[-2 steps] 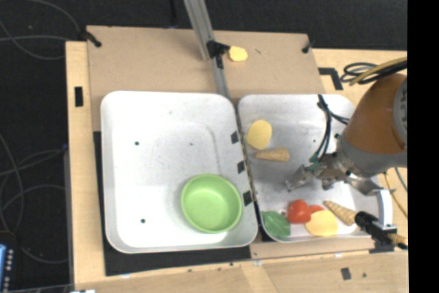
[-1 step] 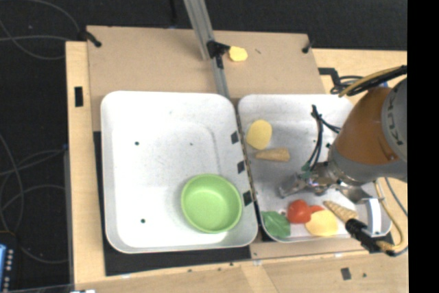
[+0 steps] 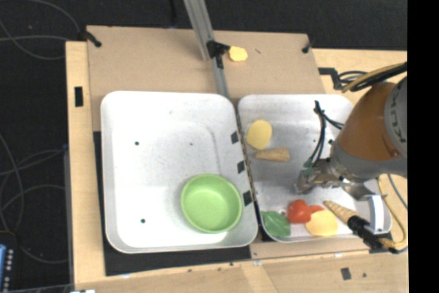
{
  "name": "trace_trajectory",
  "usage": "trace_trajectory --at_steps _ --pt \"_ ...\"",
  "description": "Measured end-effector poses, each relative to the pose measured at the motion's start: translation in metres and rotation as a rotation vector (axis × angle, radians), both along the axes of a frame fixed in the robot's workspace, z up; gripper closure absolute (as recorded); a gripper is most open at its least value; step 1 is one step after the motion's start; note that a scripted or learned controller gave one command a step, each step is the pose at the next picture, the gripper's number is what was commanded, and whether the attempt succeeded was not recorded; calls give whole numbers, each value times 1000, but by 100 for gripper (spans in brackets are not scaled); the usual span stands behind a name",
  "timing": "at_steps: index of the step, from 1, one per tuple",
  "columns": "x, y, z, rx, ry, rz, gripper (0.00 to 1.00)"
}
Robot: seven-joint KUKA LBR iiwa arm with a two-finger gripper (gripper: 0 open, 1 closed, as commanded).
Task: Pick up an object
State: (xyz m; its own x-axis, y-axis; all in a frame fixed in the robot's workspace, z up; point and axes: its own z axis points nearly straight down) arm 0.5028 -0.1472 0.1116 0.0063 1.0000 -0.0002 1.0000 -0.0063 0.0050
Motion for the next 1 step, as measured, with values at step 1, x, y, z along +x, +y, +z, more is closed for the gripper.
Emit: trace_trajectory --at_steps 1 --pt "5 -3 64 -2 -3 10 100"
